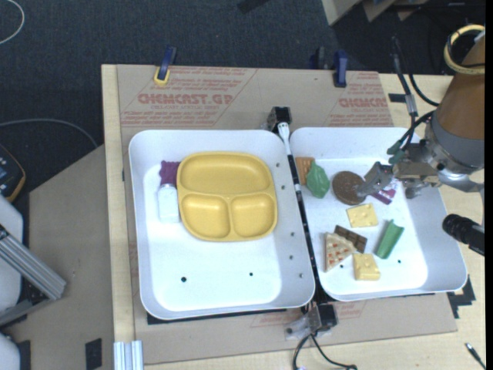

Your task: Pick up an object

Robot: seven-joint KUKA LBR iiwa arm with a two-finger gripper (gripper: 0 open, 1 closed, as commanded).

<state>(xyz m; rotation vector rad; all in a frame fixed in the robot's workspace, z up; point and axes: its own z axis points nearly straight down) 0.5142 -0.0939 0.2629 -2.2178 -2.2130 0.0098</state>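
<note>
Reaching in from the right, the tool hangs low over the right bin, just beside a brown disc; whether it is open or closed, I cannot tell. Near it lie 2 yellow blocks, a green stick and a pizza slice. The left bin holds 1 yellow tray.
</note>
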